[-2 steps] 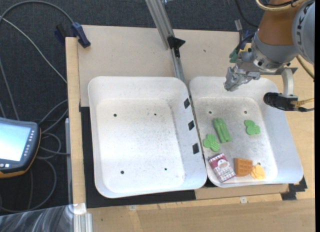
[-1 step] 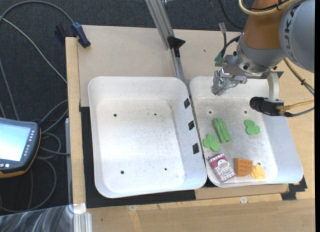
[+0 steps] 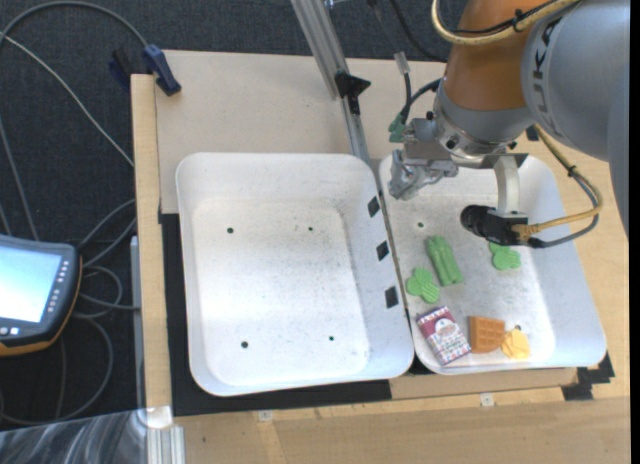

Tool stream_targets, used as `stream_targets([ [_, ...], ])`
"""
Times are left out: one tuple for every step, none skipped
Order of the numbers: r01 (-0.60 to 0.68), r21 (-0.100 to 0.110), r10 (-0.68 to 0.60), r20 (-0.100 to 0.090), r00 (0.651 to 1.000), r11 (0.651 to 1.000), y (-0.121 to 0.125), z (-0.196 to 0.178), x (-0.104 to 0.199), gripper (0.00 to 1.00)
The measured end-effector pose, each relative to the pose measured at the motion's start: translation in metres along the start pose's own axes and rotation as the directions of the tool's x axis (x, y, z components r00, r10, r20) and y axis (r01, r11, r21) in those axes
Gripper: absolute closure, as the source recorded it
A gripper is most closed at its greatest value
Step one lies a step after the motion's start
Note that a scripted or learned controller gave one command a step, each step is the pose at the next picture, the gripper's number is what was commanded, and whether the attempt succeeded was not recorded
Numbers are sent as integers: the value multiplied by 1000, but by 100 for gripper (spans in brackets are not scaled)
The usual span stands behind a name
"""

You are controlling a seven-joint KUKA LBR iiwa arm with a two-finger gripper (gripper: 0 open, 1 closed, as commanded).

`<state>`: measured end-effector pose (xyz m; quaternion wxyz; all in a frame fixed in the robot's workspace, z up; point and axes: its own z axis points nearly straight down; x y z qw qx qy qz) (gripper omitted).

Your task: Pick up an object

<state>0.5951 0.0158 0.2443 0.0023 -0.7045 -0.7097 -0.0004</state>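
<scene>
My gripper [image 3: 405, 183] hangs over the back left part of the right bin [image 3: 570, 282], just above its floor. Nothing shows between its fingers. In front of it lie a long green piece [image 3: 443, 258] and a smaller green lump [image 3: 421, 285]. Another green piece [image 3: 505, 257] lies to the right, beside a black part of the arm's cabling. At the bin's front sit a small red and white packet [image 3: 441, 336], an orange waffle-like square [image 3: 487, 333] and a yellow piece [image 3: 516, 345].
The left bin [image 3: 200, 202] stands beside the right one, with black clips along the shared wall. A slanted metal pole [image 3: 320, 42] rises behind the bins. A blue clamp [image 3: 160, 67] sits at the bench's back left corner. A tablet lies off the bench at left.
</scene>
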Motion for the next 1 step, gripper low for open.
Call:
stream_targets([
  [0,-1,0,2,1000,1000,1,5,55,100],
])
